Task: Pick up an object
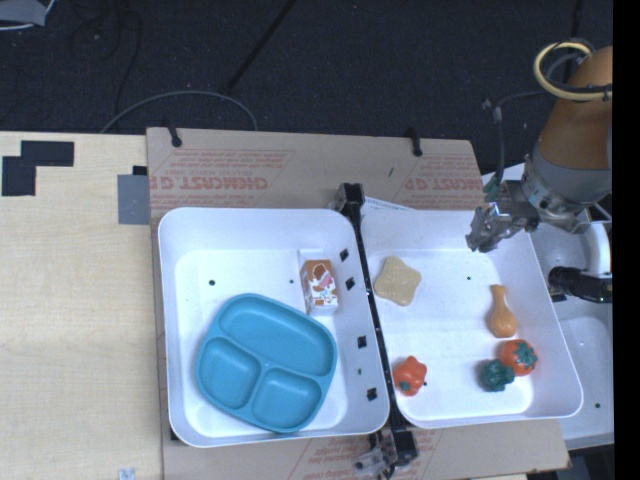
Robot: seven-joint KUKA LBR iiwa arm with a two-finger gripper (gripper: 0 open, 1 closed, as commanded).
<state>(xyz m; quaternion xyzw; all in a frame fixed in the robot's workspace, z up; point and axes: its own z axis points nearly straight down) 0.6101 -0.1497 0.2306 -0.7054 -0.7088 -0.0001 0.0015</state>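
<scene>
My gripper (487,230) hangs over the back right part of the right bin (440,418), with nothing seen between its fingers. In that bin lie a beige bread-like piece (397,281), an orange gourd-shaped toy (501,311), a red-orange tomato (518,357), a teal toy (494,375) touching the tomato, and a red pepper (409,374) near the front left. The gourd lies below and slightly right of the gripper.
The left bin (185,268) holds a blue divided plate (265,362) and a small white and orange carton (320,285) by the divider. A black divider rail (362,308) runs between the bins. Brown cardboard (300,173) lies under both.
</scene>
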